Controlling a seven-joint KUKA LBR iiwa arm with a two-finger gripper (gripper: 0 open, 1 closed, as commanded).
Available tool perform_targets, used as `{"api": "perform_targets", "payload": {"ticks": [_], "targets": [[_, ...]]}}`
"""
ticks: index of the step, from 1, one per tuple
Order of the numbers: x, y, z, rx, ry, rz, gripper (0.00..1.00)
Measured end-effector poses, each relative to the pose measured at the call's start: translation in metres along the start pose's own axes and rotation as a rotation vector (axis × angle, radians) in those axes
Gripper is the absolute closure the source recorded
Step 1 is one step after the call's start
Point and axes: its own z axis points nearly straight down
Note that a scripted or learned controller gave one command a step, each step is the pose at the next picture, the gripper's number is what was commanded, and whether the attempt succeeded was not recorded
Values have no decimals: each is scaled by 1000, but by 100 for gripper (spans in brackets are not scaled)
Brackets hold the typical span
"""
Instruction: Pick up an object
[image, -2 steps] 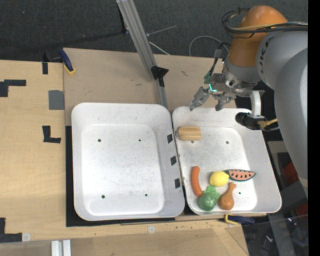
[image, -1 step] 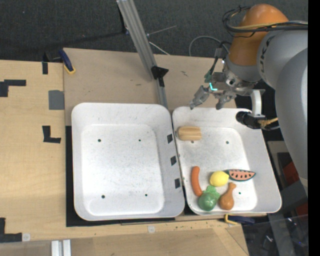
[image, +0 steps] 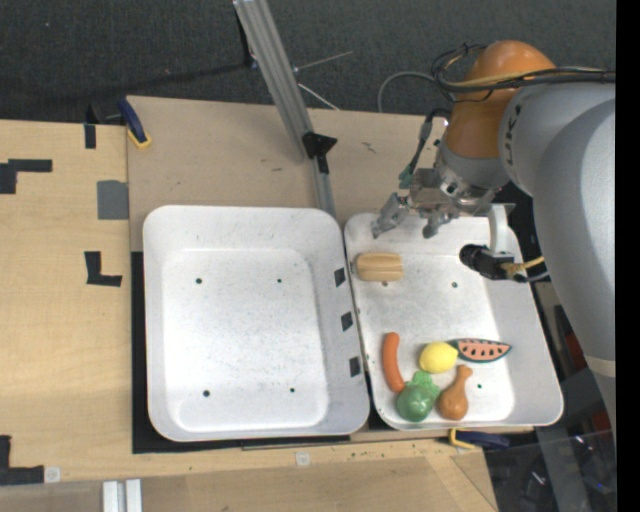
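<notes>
My gripper (image: 408, 224) hangs over the far edge of the right bin (image: 500, 300), its two grey fingers spread apart with nothing between them. A tan bread roll (image: 379, 267) lies just below and left of the fingers. Near the bin's front sit an orange carrot (image: 392, 362), a yellow lemon (image: 438, 357), a watermelon slice (image: 482, 349), a green vegetable (image: 415, 399) and a brown drumstick (image: 456, 393).
The left bin (image: 240, 320) lies beside the right one. A metal pole (image: 290, 95) slants down to the bins' far junction. The grey arm with its orange band (image: 500, 70) fills the upper right. A black fitting (image: 480, 259) sits at the right bin's far right.
</notes>
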Motion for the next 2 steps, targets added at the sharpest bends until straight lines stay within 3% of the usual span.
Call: {"api": "perform_targets", "payload": {"ticks": [1, 2], "targets": [[-5, 5, 59, 5, 0, 0, 0], [-6, 3, 74, 9, -1, 1, 0]]}}
